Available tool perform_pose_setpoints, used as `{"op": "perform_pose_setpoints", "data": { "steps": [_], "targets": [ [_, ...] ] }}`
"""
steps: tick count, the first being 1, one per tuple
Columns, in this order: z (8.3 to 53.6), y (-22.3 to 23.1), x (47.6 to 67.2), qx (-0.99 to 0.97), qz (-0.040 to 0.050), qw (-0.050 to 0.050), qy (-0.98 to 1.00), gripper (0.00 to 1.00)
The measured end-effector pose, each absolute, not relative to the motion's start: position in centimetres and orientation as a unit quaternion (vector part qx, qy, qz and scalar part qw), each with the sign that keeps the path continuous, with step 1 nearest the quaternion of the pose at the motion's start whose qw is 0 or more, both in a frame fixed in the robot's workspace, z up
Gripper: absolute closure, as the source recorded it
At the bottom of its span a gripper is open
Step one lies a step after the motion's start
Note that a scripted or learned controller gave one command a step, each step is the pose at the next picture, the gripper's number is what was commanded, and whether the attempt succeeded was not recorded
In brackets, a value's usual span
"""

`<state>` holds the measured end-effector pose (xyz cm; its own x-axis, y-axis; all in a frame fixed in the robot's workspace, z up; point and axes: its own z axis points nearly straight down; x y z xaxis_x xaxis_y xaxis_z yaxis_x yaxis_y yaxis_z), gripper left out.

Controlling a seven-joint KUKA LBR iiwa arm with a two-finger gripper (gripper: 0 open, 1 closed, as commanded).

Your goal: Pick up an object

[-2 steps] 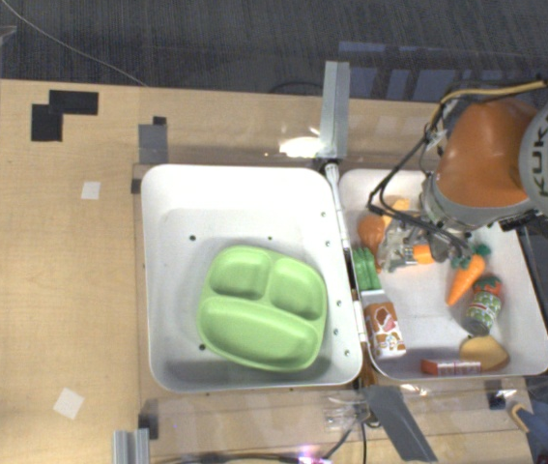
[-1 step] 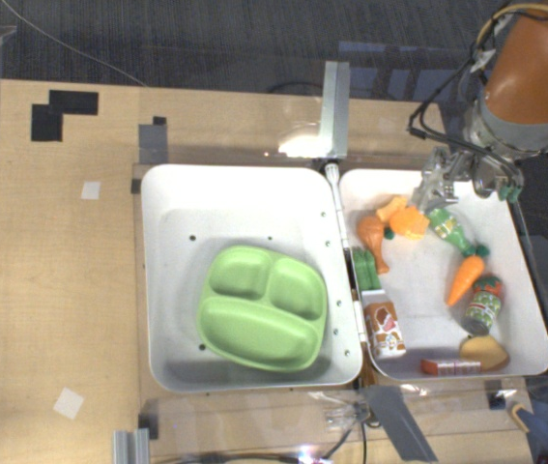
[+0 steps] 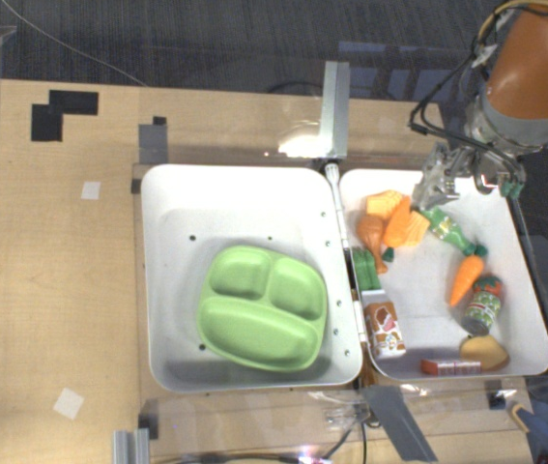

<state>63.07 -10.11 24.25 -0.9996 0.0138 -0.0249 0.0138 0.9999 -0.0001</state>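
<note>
The right bin [image 3: 534, 288] holds several toy foods. At its back lie a yellow wedge [image 3: 384, 204], an orange block [image 3: 409, 227] and an orange drumstick-like piece [image 3: 371, 231]. A green bottle [image 3: 445, 226] lies just right of them. My gripper [image 3: 436, 189] hangs over the bin's back part, directly above the green bottle and the orange block. Whether it touches either one I cannot tell, and nothing is visibly held. A carrot [image 3: 465, 277] and a small jar [image 3: 484, 304] lie further toward the front right.
The left bin [image 3: 172, 211] holds a green divided plate [image 3: 262, 307]. Along the right bin's left wall lie a green packet [image 3: 365, 270] and a small carton [image 3: 385, 329]. A red bar [image 3: 447, 365] and a tan lump [image 3: 484, 351] sit at its front edge.
</note>
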Motion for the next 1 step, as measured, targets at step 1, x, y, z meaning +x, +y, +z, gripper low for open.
{"op": "perform_pose_setpoints", "data": {
  "steps": [1],
  "targets": [
    [25.6, -10.01, 63.31, 0.006, -0.0002, 0.018, 1.0, 1.0]
  ]
}}
